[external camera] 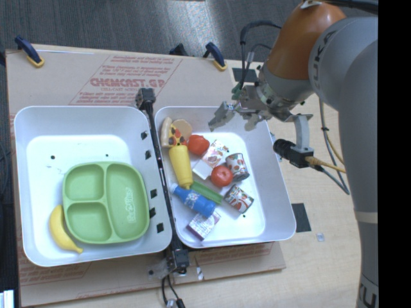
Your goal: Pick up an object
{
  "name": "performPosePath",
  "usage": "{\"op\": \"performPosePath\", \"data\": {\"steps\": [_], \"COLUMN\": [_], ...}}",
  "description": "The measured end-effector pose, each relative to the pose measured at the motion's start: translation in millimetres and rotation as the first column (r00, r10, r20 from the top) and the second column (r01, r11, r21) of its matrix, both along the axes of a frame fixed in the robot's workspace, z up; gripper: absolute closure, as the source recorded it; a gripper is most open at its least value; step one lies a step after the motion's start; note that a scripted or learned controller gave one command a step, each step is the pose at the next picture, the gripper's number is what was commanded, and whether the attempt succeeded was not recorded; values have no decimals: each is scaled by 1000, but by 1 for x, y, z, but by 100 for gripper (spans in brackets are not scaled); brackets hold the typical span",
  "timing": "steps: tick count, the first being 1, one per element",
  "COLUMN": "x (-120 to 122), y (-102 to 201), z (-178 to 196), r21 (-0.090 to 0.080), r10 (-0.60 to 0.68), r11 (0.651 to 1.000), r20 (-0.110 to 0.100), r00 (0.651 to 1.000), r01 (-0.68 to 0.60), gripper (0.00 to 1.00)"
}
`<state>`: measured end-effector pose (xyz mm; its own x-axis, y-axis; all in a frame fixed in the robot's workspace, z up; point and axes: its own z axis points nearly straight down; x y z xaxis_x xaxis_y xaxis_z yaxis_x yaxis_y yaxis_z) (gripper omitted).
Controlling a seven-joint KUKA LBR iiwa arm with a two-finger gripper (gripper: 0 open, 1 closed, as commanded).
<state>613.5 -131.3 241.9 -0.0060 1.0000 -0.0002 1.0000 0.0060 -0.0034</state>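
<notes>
Pincer (239, 116) poised over the far edge of the right bin (273, 178), fingers spread and holding nothing.

From my feed, the arm (334, 50) runs off the right side of the frame, so I see just its grey body, orange band and wrist bending down and leftward toward the bin's far rim. The pincer's two fingers splay apart above the white floor, touching none of the objects as far as I can tell. The objects to pick lie heaped in the right bin: a yellow bottle (181, 163), a red tomato (198, 145), a second red piece (221, 176), a blue bottle (194, 201), small cans (238, 198) and a packet (203, 224), overlapping so their edges blur together. In the left bin (32, 146), a green divided plate (106, 202) covers part of a banana (61, 231).
</notes>
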Motion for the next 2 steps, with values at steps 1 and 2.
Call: {"op": "performPosePath", "data": {"steps": [1,2], "x": [0,0], "y": [1,1], "z": [10,10], "r21": [1,1], "r10": [4,4], "r11": [1000,1000], "r20": [-2,-2], "r00": [1000,1000], "r01": [-4,-4], "gripper": [100,0]}}
